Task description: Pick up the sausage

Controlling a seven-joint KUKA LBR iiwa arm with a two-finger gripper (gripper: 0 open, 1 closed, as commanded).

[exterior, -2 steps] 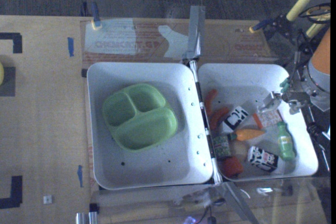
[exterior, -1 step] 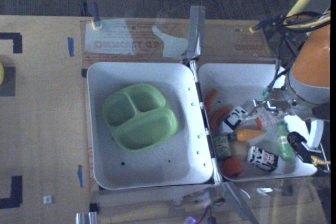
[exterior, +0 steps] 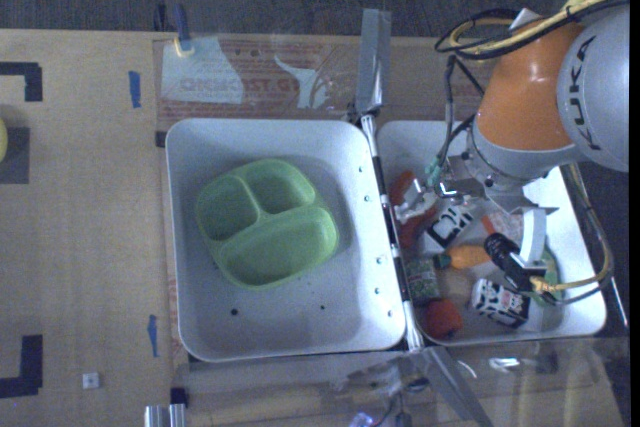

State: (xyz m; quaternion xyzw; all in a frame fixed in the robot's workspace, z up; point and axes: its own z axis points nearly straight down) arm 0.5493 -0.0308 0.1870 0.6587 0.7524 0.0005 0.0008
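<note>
Your arm (exterior: 545, 95) reaches down into the right bin (exterior: 585, 300), and its tool (exterior: 450, 205) sits low among the clutter there, though you cannot tell its state from this angle. What looks like the sausage (exterior: 402, 187), a reddish piece, lies by the bin's left wall, just beside the tool. The left bin (exterior: 200, 315) holds a green divided plate (exterior: 266, 222).
</note>
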